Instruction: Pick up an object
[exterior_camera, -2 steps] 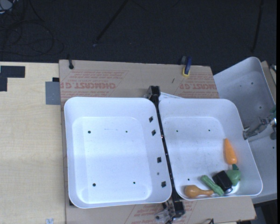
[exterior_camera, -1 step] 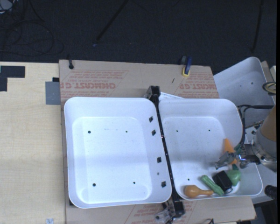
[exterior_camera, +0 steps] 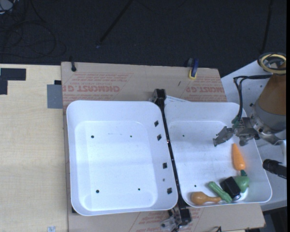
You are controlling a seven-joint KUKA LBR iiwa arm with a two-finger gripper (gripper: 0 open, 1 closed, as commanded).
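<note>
Pincer over right bin, perhaps open.

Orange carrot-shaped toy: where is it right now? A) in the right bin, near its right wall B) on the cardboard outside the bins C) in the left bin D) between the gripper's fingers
A: the orange carrot-shaped toy lies on the floor of the right bin beside its right wall, just below the gripper.

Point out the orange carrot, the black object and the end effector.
orange carrot (exterior_camera: 238, 158): camera view, middle of its body.
black object (exterior_camera: 230, 186): camera view, its top face.
end effector (exterior_camera: 225, 135): camera view, between its fingertips.
</note>
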